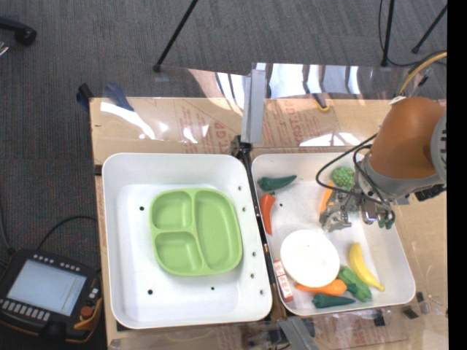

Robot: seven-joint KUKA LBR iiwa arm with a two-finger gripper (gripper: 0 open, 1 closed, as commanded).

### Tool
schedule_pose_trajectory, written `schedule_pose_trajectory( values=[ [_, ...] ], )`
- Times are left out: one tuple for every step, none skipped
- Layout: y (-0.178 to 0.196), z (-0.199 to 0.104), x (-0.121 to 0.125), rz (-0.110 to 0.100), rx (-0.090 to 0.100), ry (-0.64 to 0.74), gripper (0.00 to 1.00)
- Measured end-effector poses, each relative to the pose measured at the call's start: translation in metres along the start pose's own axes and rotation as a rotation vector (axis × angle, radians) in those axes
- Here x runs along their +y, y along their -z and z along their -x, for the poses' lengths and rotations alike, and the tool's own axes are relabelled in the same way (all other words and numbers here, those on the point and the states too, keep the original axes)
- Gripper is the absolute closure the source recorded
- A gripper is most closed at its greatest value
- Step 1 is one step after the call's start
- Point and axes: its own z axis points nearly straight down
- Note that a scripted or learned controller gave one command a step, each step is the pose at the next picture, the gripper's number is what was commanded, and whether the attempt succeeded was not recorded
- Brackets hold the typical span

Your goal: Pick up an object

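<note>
My gripper (pixel 337 219) hangs low over the middle of the right bin (pixel 403 262), under the orange wrist band. Its metal fingers point down just above the white round plate (pixel 311 258). Close to its left lies a small orange carrot piece (pixel 325 198), with a green broccoli (pixel 341 176) just behind. A yellow banana (pixel 362 265) lies to the lower right. Nothing shows between the fingers.
The right bin also holds a dark green pepper (pixel 277 183), a red-orange chili (pixel 268 212), an orange carrot (pixel 325 288) and green vegetables (pixel 355 284) at the front. In the left bin (pixel 124 195) sits a green divided plate (pixel 195 231). A tablet (pixel 44 286) lies on the floor at left.
</note>
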Motion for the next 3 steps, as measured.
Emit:
schedule_pose_trajectory(
  values=[
    [-0.026, 0.041, -0.032, 0.002, 0.004, -0.146, 1.00],
    [-0.024, 0.059, -0.035, 0.001, 0.000, -0.382, 1.00],
    [0.125, 0.045, 0.004, 0.002, -0.009, -0.685, 1.00]
  ],
)
